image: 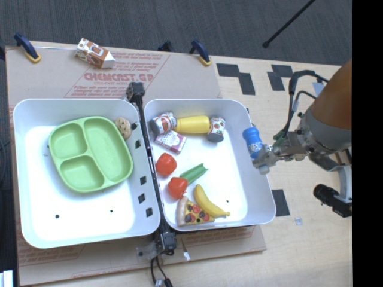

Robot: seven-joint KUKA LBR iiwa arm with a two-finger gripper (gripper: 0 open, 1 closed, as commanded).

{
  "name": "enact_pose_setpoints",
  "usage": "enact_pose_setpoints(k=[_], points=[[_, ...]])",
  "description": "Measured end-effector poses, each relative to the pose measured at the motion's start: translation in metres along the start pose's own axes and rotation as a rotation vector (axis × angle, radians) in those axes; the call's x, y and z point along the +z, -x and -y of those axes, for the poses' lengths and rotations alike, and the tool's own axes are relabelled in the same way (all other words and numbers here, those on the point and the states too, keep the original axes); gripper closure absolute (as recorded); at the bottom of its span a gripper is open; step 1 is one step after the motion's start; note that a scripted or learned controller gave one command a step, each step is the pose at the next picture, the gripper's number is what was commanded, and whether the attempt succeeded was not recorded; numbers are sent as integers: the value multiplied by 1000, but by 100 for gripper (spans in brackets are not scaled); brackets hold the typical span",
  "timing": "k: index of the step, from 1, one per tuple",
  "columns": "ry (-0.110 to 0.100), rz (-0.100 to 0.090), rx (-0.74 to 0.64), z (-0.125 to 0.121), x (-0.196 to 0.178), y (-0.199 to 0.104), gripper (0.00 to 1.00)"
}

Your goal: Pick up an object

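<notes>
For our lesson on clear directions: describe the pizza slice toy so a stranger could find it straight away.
Start at the right-hand shallow white bin of the two and go to its near edge, by the divider between the bins. There lies the flat triangular pizza slice toy, touching the curved yellow plastic banana. It alone is a flat wedge with speckled toppings and a tan crust.

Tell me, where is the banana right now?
The banana lies in the right bin, near its front edge, touching the pizza slice and just below the green pepper.

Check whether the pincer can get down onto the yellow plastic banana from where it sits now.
Probably yes: the yellow plastic banana lies uncovered in the right white bin, and the pincer is just outside its right rim.
</notes>
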State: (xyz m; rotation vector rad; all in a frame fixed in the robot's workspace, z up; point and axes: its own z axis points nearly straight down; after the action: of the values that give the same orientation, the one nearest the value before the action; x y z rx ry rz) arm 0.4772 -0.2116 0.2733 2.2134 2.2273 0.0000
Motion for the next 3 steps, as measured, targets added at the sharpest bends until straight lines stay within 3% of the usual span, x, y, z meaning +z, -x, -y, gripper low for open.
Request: enact_pose_setpoints(k=[1,2,3], points=[[-2,-1,0,0,38,-6,100],[-6,-2,0,1,47,-1,100],[0,0,0,0,6,0,100]])
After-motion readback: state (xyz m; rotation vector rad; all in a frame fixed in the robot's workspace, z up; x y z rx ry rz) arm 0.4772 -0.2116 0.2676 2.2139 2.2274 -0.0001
